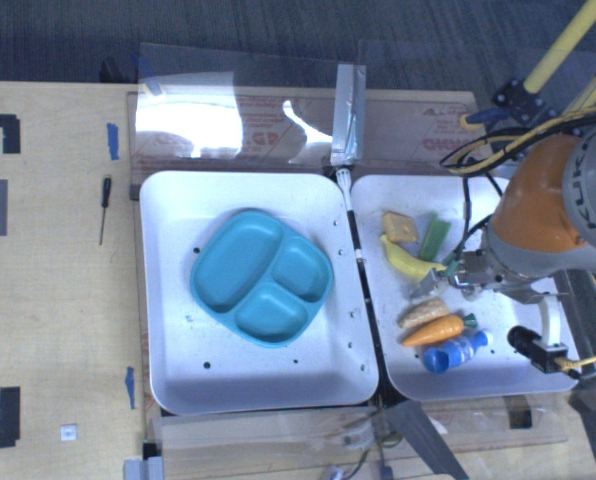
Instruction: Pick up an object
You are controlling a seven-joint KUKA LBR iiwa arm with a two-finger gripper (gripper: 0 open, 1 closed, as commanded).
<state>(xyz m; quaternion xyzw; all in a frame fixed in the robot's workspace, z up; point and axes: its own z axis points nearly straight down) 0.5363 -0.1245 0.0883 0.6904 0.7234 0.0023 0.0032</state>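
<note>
Camera view: wooden desk [48,298], dark carpet beyond far edge. Two white bins side by side. Left bin [168,358] holds blue tray [262,276], bare floor around it. Right bin [498,368]: cracker [400,227], green stick [435,236], banana [408,260] far; bread [422,312], carrot [433,330], blue bottle [454,351] near. Tool [440,274] low just right of banana, above bread; whether spread or pinching, cannot tell. Right bin's near-right corner open.

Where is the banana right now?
The banana lies in the right bin, near its left wall, just below the tan bread piece and beside the green block, above the carrot.
</note>
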